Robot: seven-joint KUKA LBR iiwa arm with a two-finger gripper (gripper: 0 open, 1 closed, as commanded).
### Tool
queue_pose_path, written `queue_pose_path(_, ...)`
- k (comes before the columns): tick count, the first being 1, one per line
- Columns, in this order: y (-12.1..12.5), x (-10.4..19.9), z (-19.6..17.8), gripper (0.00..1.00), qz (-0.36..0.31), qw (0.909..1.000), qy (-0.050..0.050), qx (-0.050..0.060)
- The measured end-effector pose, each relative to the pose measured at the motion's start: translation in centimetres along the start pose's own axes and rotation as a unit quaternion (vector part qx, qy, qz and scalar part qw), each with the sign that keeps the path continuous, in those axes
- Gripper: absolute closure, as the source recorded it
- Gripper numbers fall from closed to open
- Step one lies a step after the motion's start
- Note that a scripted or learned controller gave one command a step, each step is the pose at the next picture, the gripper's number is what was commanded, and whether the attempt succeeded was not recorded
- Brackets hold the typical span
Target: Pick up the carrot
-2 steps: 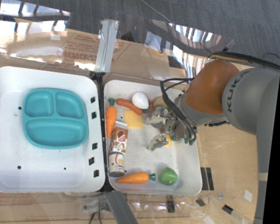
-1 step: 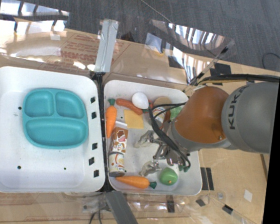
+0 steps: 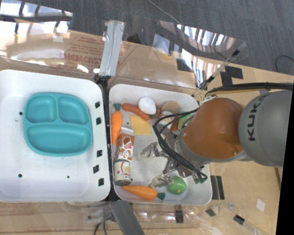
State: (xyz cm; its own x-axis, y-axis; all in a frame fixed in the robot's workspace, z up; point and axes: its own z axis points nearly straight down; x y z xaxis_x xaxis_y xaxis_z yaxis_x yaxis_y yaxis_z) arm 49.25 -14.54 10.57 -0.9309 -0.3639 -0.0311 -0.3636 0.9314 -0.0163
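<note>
Hovering low in the right white bin (image 3: 201, 198), the metal two-finger gripper (image 3: 165, 167) spreads wide, holding nothing. 1 long orange carrot (image 3: 115, 127) lies well apart, along the bin's left wall.

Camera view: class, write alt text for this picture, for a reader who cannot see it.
A grey and orange robot arm reaches from the right into the right white bin, its tool low among toy food: carrots at the left wall and near edge, an egg, a green fruit. The left bin holds a teal divided plate.
</note>
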Motion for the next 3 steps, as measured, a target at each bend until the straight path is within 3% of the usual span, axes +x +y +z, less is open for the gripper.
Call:
queue_pose_path(1,-0.8,-0.2,0.8,0.0,-0.209,0.9779,0.002,-0.003)
queue_pose_path(2,0.6,0.6,-2.5,0.0,-0.218,0.9758,0.011,-0.01)
queue_pose_path(3,1.5,0.8,1.4,0.0,-0.164,0.9863,0.015,-0.012)
